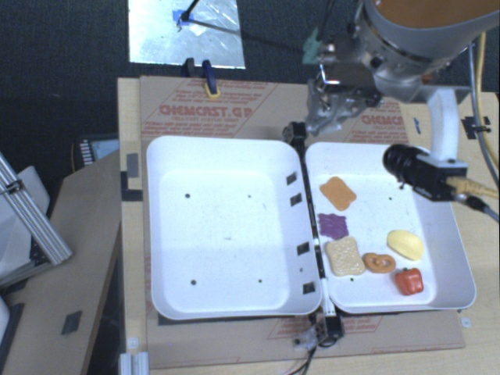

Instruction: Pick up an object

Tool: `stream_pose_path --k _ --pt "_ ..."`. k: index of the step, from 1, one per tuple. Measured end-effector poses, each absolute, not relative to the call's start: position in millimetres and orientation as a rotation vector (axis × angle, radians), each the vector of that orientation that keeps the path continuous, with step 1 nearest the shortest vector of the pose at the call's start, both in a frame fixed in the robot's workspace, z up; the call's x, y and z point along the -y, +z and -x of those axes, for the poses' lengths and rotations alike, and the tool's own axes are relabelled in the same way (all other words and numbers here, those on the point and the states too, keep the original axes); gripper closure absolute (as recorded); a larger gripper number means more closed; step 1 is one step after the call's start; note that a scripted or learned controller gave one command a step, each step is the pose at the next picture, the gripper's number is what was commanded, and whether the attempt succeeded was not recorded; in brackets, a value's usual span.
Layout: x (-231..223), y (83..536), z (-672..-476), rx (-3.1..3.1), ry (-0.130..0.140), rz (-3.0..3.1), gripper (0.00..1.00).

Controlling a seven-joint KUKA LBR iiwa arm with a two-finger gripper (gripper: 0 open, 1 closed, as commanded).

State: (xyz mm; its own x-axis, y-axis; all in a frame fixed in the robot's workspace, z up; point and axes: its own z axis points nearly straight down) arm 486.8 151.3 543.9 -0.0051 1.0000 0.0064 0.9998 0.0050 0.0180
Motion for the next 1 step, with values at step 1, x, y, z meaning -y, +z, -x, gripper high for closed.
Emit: stream_pose_path --k 1 --pt "-152.3 535.2 -486.3 -2.228 0.004 -2.214 0.00"
